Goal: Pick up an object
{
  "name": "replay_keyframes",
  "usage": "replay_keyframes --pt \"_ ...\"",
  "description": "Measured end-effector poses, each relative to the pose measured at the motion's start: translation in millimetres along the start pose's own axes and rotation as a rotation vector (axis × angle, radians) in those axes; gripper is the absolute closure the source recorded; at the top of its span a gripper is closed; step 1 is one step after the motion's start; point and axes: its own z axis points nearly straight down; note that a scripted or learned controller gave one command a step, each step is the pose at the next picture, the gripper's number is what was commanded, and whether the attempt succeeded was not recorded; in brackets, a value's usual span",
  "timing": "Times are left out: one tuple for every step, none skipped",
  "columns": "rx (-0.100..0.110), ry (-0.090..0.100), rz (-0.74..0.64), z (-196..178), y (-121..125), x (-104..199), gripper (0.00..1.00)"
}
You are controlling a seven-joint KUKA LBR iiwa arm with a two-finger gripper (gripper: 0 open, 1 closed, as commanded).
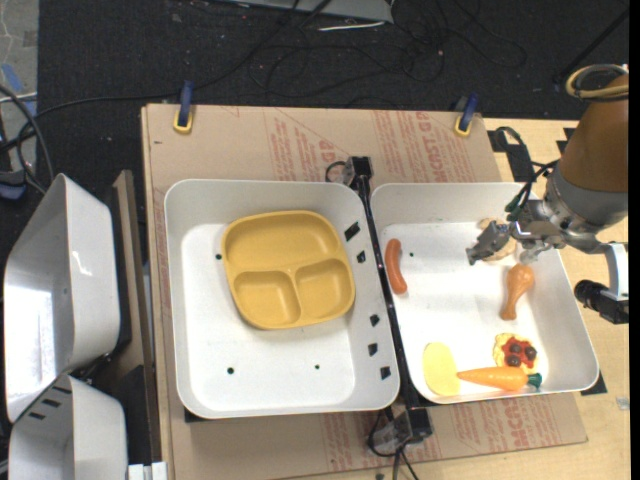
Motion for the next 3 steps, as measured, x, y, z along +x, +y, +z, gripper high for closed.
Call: replay_keyframes --pt "0.000 0.000 -0.003 55 3 10 0.00" --pt "-0.002 -0.001 0.000 90 3 11 0.00" --pt "-0.006 -0.001 0.000 78 4 11 1.00"
